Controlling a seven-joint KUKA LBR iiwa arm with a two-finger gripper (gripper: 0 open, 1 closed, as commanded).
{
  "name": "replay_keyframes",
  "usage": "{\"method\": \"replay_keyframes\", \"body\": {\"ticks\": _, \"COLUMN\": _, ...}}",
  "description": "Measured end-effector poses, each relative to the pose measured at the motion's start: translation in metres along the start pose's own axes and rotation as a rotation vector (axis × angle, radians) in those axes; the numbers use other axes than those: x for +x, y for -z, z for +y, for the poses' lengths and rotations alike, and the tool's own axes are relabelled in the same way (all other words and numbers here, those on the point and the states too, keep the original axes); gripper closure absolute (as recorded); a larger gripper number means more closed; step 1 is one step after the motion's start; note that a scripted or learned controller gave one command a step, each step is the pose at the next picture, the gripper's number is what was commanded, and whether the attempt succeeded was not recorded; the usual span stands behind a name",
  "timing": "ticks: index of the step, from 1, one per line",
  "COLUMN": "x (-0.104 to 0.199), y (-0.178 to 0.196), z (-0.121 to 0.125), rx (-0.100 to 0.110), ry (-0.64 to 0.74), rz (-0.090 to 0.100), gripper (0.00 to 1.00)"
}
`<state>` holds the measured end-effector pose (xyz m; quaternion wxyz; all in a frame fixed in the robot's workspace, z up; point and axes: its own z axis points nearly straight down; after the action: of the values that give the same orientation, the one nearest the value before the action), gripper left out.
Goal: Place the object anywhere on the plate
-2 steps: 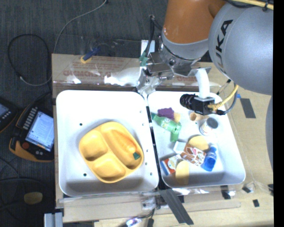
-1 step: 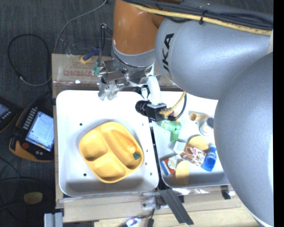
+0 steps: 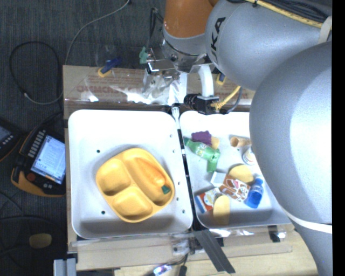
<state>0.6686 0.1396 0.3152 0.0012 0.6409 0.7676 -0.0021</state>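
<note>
Where the yellow plate (image 3: 115, 182) sits tilted in the left bin (image 3: 86, 135), an orange object (image 3: 155, 177) with a green end is seen lying inside it. The object rests in the plate's long compartment on the side nearest the right bin (image 3: 242, 216), with its green end turned toward the near rim. The plate's other two compartments are seen beside it, toward the left and the near side.

The gripper (image 3: 160, 81) is found well apart from the plate, over the worktop (image 3: 81, 81) beyond the far edge of the bins, near the seam between them. Nothing is seen between it and the object, and whether the gripper is released or clenched cannot be told from this angle. The arm (image 3: 285, 108) is seen as a large grey mass covering the right side, with its orange band (image 3: 186, 16) at the top.

In the right bin, several things are gathered: a purple item (image 3: 201, 136) at the far left, a green bottle (image 3: 205, 151) just beside it, a blue bottle (image 3: 254, 194) against the arm's outline, and a printed packet (image 3: 234, 187) between yellow pieces. A handheld control unit (image 3: 46, 159) with a lit screen is seen lying on the floor to the left of the worktop.
</note>
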Motion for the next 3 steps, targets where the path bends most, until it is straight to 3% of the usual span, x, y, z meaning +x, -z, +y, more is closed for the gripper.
{"method": "replay_keyframes", "body": {"ticks": 1, "x": 0.062, "y": -0.1, "z": 0.0, "rx": 0.003, "ry": -0.269, "rz": 0.001, "gripper": 1.0}}
{"method": "replay_keyframes", "body": {"ticks": 2, "x": -0.044, "y": -0.05, "z": -0.008, "rx": 0.0, "ry": -0.257, "rz": 0.001, "gripper": 1.0}}
{"method": "replay_keyframes", "body": {"ticks": 3, "x": 0.051, "y": -0.097, "z": -0.083, "rx": 0.005, "ry": -0.253, "rz": 0.003, "gripper": 1.0}}
